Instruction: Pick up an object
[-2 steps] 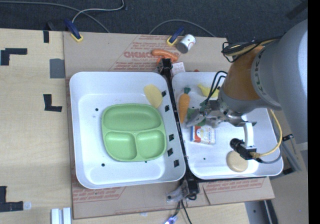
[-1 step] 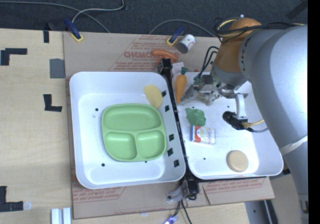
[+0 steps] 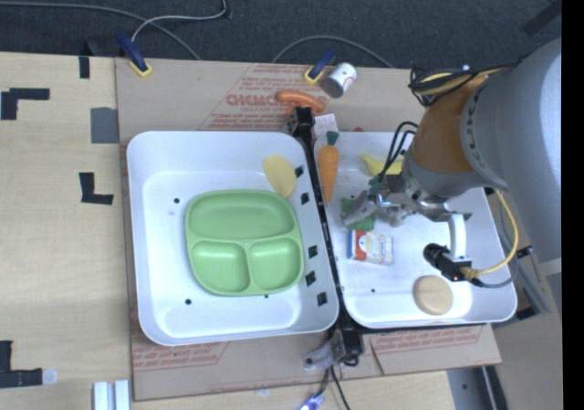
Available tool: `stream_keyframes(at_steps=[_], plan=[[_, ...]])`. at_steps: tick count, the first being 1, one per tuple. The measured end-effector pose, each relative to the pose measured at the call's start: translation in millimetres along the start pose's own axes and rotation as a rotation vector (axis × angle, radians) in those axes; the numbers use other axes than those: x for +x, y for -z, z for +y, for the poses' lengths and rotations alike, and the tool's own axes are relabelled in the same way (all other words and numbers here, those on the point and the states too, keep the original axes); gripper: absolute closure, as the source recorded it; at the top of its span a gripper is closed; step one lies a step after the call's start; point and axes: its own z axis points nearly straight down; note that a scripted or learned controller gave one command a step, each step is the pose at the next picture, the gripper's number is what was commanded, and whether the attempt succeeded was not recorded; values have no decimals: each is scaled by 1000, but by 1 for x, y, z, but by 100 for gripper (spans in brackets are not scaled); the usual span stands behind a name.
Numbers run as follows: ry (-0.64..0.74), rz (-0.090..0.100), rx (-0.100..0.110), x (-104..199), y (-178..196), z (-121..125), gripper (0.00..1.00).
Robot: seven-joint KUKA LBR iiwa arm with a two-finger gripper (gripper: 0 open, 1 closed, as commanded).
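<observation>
Camera view: gripper (image 3: 379, 201) low in right bin (image 3: 484, 312), jaw state cannot be told; carrot (image 3: 327, 169) at its 10 o'clock, small carton (image 3: 371, 247) at 6. Risk: crowded items deflect the closing grasp.

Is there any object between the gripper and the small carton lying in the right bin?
Nothing visible lies between them. The gripper sits just above the carton in the right bin, beside a green object; the carrot lies further left.
</observation>
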Motion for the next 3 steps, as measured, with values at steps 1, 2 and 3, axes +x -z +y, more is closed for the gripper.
stream_keyframes(at_steps=[1,2,3], plan=[[1,-1,-3,16,0,-19,0],[2,1,-1,4,0,11,0],[2,-1,-3,7,0,-17,0]])
